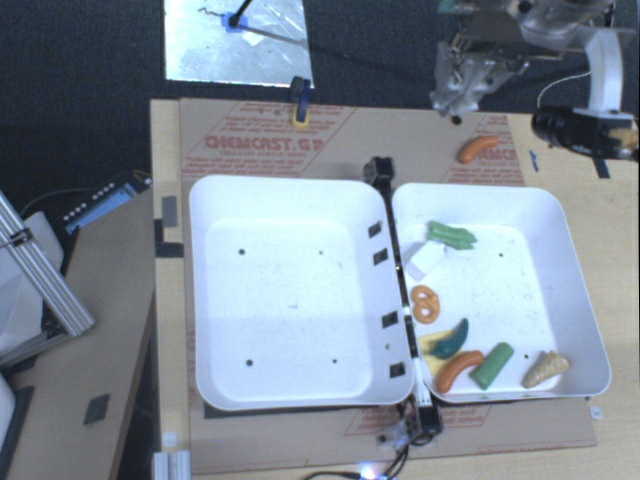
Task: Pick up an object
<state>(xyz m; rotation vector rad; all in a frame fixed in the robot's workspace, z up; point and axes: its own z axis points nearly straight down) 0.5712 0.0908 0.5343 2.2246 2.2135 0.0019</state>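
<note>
Two shallow white plastic bins sit side by side on a brown cardboard sheet printed with red lettering (262, 140), which lies on the pale wooden desk (110, 298). A row of small black clips (383, 258) runs along the seam where the bins meet.

The left bin (215, 218) shows a bare white floor with a few dark dots.

The right bin (560, 228) carries all the small items. Near its back wall lies a green bumpy pod-shaped toy (452, 235), with a flat white card (425, 259) just in front of it. An orange pretzel-shaped piece (425, 303) lies near the seam. Toward the front wall sits a cluster: a yellow piece (434, 343) touching a dark teal curved piece (455, 335), an orange sausage-shaped toy (458, 370), a green cylinder (493, 365) beside it, and a tan cone-shaped object (545, 369) near the front right corner.

A second orange sausage-shaped toy (479, 148) lies outside the bins on the cardboard, behind the right bin.

The grey arm's gripper (455, 96) hangs at the top right, above the cardboard's back edge and well apart from the bin contents. Nothing is seen between the fingers; whether they are released or clenched, I cannot tell.

Behind the cardboard lies a shiny silver sheet (235, 28); a yellow-and-blue clamp (299, 101) sits at the cardboard's back edge.
</note>
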